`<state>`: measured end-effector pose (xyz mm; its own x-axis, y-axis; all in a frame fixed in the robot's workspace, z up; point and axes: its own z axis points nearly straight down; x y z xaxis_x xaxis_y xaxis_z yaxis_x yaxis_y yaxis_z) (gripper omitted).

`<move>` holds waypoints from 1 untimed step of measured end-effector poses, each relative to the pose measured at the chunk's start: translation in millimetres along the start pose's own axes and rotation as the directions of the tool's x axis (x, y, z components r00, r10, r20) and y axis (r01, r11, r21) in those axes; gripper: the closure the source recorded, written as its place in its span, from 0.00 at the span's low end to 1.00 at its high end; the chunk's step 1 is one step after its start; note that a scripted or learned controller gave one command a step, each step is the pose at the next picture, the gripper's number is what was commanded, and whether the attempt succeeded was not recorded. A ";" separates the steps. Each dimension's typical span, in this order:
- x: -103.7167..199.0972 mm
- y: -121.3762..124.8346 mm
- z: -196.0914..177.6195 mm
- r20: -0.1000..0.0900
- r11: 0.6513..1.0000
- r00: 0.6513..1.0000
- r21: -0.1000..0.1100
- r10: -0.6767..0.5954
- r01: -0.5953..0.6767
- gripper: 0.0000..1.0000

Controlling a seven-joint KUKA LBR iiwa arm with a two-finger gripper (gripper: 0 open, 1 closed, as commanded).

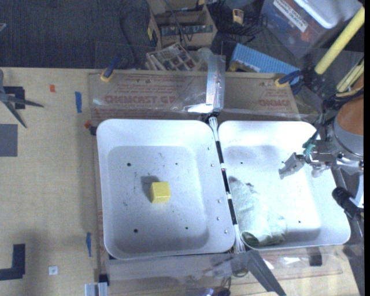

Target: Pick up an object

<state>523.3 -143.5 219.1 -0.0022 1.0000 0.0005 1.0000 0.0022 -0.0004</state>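
The claw (291, 165) is hovering over the right bin (324, 231), and I cannot tell how it is set. A crumpled cloth (254, 214) is lying just below-left of it; the yellow block (161, 192) is sitting farther left. It is probably lining up, so centring over the cloth's bulk is mattering most.

Legible markings — one item. A clear sheet (151, 95) lying flat behind the two bins, across the upper middle of the frame, carries faded red block lettering; its left portion reads "CHEMCAST GP". The right portion (272, 98) shows similar red lettering, too blurred to read. White print on a blue item (292, 16) at the upper right — illegible.
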 end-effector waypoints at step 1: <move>-34.9 95.6 46.1 0.002 1.000 1.000 -0.003 0.024 -0.024 0.00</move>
<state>619.0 -178.2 172.9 0.0215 0.9998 -0.0014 0.9998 -0.0215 0.0028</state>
